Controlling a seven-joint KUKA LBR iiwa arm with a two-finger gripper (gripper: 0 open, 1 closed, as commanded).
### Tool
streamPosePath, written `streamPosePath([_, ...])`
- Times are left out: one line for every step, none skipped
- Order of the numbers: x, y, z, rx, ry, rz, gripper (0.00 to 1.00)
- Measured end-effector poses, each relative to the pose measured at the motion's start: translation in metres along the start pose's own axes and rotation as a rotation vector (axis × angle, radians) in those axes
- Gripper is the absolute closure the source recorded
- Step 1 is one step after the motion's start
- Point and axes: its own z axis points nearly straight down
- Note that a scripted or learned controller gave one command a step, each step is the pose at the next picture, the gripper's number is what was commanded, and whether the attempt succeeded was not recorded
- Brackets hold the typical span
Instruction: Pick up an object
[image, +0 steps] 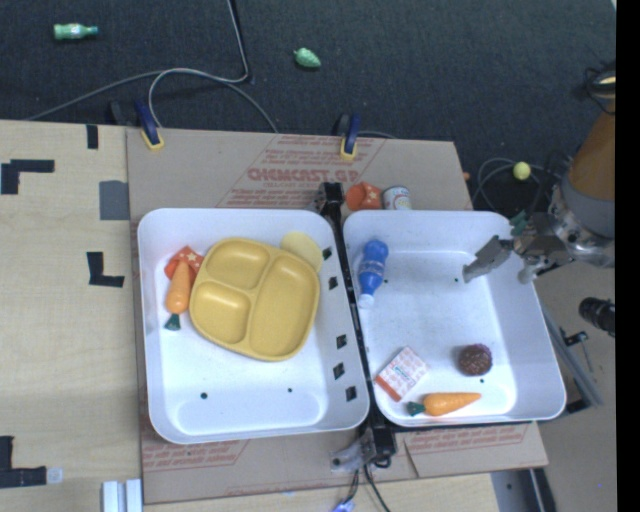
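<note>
My gripper (502, 270) hangs over the right edge of the right bin (520, 395), fingers spread open with nothing between them. Below it in that bin lie a dark brown ball (475, 358), an orange carrot (450, 403) near the front wall, and a red-and-white packet (402, 372). A blue bottle (371, 265) rests against the bin's left wall, well to the left of the gripper.
The left bin (240, 420) holds a yellow divided plate (255, 297), a small carrot (178, 290), a red item (184, 261) and a pale yellow piece (301, 245). A red object (362, 195) and a can (397, 198) sit behind the bins.
</note>
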Motion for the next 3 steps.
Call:
streamPosePath([-0.041, -0.043, 0.091, 0.002, 0.0, 0.001, 0.0])
streamPosePath([-0.002, -0.065, 0.166, -0.004, -0.001, 0.001, 0.0])
streamPosePath([0.072, 0.024, 0.164, -0.002, -0.001, -0.001, 0.0])
